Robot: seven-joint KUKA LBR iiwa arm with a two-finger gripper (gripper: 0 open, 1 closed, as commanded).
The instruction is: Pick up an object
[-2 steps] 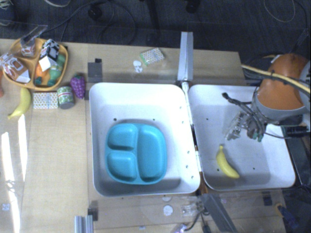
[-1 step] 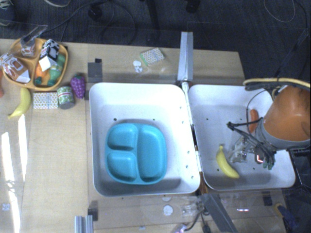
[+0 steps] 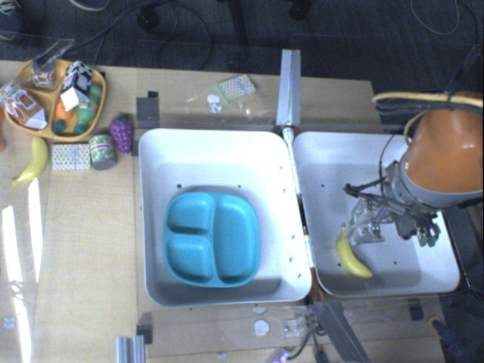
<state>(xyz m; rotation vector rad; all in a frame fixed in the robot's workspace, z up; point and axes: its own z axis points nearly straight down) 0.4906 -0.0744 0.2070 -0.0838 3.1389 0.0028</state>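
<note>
Gripper (image 3: 368, 231) low in right bin (image 3: 333, 157), lower right of frame, just above banana (image 3: 352, 258), likely lining up; claw state unreadable.

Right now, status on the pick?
Gripper low in right bin, just above banana; no grasp visible. Banana lies on bin floor near front-left corner. Blue divided plate in left bin, out of the way.

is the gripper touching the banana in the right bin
Cannot tell. In the camera view the gripper sits right over the upper end of the banana, overlapping it, and the slanted angle shows neither contact nor a gap.
</note>
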